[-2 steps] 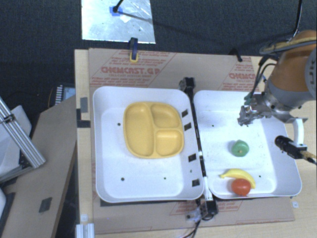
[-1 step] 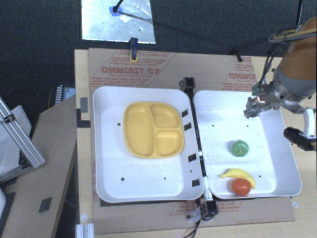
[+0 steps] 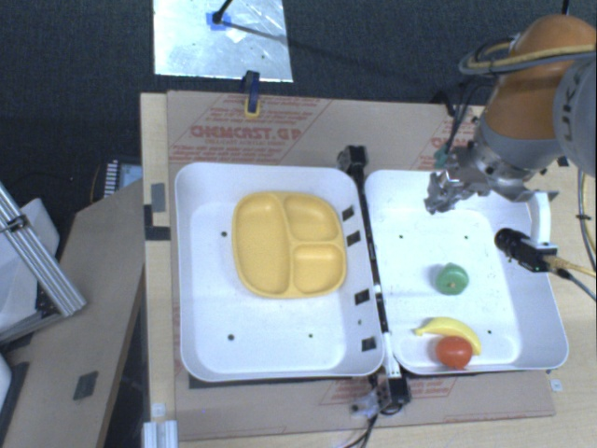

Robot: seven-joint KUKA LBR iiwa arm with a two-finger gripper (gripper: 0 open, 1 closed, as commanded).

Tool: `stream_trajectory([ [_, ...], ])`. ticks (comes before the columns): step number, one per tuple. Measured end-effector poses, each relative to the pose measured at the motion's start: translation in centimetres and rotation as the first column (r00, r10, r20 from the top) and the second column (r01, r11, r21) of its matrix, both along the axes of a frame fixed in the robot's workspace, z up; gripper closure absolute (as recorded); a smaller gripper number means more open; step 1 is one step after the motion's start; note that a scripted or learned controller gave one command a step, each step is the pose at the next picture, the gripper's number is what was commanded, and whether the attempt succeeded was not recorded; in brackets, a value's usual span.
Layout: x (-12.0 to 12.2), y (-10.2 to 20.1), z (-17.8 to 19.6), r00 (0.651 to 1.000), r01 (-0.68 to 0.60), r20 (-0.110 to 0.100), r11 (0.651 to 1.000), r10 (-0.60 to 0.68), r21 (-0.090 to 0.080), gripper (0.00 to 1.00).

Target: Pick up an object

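Hand parked over the far end of the right bin, nothing grabbed yet

The hand [image 3: 441, 197] is seen well apart from the green object [image 3: 452, 279], banana [image 3: 450, 329] and tomato [image 3: 454, 352]; whether it's spread can't be told. Banana and tomato are touching, so a descent there could easily be fouled and one nudged away.
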State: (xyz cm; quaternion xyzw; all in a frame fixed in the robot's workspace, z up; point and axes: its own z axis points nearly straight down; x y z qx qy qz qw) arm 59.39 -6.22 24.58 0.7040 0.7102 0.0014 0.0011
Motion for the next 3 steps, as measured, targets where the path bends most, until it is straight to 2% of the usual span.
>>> stream_trajectory([
  [2, 2.0, 10.2, 0.0, 1.000, -0.001, 0.000, 1.000, 0.001, 0.001, 1.00],
  [3, 0.7, 15.4, -0.9, 1.000, -0.001, -0.003, 1.000, 0.001, 0.001, 1.00],
])
